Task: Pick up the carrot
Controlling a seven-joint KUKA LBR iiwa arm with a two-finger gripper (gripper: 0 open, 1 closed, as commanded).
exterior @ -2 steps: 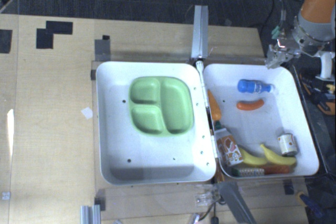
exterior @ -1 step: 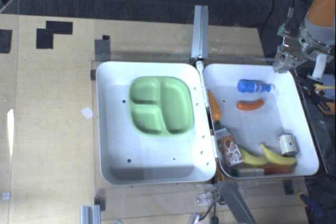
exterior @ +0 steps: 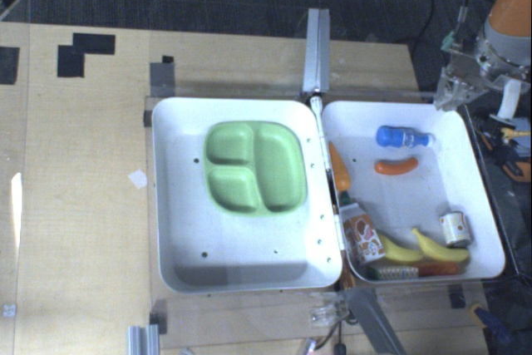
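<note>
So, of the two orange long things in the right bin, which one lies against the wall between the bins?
The carrot. It lies along the dividing wall, pointing up the view; the sausage lies crosswise in open floor, below the blue bottle.

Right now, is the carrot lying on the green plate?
No, the carrot lies in the right bin against its left wall; the green plate is in the left bin.

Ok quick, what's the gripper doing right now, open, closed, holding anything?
Gripper: cannot be told; it hangs over the right bin's far right corner, away from the carrot.

Green divided tray (exterior: 253, 166) in left bin (exterior: 179, 262); blue bottle (exterior: 401, 137), bananas (exterior: 420, 248) in right bin (exterior: 486, 262).
</note>
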